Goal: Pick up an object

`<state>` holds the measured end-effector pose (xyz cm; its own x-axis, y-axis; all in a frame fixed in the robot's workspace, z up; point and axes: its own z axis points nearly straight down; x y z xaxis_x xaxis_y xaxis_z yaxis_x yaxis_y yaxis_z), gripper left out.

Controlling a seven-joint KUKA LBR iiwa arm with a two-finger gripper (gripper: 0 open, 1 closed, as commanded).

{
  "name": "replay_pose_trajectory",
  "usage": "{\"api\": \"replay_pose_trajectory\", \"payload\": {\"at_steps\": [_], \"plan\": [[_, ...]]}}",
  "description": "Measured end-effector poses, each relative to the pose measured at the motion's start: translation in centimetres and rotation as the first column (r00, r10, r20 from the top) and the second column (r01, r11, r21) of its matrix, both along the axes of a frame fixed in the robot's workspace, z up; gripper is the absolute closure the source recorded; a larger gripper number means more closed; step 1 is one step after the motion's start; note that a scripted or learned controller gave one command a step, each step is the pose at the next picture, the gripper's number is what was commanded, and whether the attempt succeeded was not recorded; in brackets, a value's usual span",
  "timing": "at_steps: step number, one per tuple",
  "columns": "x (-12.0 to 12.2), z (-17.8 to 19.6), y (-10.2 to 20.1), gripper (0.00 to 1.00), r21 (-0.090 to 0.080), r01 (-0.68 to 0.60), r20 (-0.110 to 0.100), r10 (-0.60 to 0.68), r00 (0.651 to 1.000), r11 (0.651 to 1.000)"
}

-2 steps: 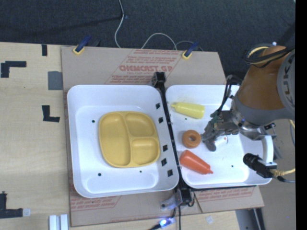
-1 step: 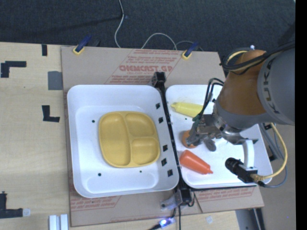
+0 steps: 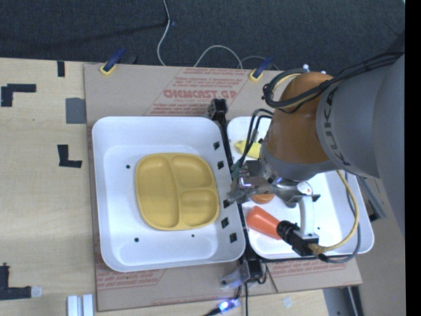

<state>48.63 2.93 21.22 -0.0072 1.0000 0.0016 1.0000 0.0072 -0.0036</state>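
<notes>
Beside the gripper (image 3: 253, 184), whose opening I cannot tell, the carrot (image 3: 262, 220) looks light, stiff, slick; grip mid-body.

Floor: I see dark blue-grey carpet (image 3: 276, 12) across the top, beyond the bench.
Bench: light wood-grain top (image 3: 39, 196) with black tape marks (image 3: 66, 155) on its left part.
Cardboard: a brown printed sheet (image 3: 191, 94) under the bins (red lettering, upside down to me).
Clamps: blue-and-yellow ones (image 3: 112, 60) at the sheet's far corners.
Cable: thin white wire (image 3: 162, 31) over the carpet.
Light: even, soft.
</notes>
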Motion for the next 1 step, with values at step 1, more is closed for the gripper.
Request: {"api": "replay_pose_trajectory", "payload": {"at_steps": [1], "plan": [[-0.05,1.43,5.4,1.0,0.0,0.0,0.002,0.0,1.0,1.0]]}}
